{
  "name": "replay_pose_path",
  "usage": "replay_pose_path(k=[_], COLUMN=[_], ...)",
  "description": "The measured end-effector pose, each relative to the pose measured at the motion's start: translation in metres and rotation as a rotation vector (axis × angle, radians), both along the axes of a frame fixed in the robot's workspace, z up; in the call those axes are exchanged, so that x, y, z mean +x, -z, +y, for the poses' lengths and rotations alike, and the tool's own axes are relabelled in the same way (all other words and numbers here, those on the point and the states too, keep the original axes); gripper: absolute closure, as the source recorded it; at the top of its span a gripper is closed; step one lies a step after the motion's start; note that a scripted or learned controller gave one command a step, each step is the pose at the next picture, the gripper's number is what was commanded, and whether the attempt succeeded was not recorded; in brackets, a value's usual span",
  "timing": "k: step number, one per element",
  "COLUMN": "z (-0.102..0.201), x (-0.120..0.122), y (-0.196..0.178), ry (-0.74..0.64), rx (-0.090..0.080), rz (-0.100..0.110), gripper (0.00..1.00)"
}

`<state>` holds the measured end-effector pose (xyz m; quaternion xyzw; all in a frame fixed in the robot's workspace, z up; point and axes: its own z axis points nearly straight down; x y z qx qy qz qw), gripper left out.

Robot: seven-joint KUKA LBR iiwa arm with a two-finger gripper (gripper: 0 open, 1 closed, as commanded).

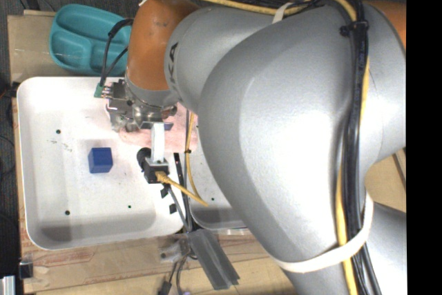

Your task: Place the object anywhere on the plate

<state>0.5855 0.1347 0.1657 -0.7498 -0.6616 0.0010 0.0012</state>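
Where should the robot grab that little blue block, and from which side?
Probably from straight above, closing on two opposite side faces of the blue block. It sits flat on the white bin floor, away from the walls, and its flat parallel sides should suit a top-down pinch.

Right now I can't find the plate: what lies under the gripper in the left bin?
Under the gripper, a pink patch shows, possibly the plate; the arm covers the rest. The blue cube sits apart, to its left.
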Motion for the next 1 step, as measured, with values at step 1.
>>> replay_pose_path(k=[1], z=[-0.0406], x=[0.0527], y=[-0.0259], ry=[0.013], rx=[0.0], rz=[0.0], gripper=[1.0])
